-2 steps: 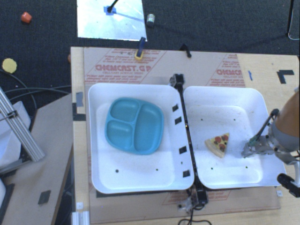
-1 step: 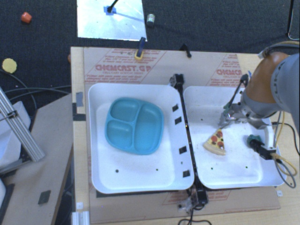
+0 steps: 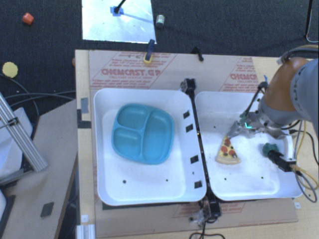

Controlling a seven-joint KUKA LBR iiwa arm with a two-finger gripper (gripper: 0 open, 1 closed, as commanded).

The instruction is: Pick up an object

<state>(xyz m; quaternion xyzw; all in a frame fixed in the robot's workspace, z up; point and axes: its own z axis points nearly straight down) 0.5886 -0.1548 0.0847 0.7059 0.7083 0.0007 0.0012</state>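
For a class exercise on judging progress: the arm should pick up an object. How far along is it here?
Done: the gripper hovers over the right bin, close to the pizza slice. In hand: nothing seen held; the slice lies on the bin floor. Left: grasping and lifting something. The blue plate lies in the left bin.

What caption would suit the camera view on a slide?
The pincer hovers by a toy pizza slice in the right bin; a blue divided plate lies in the left bin.
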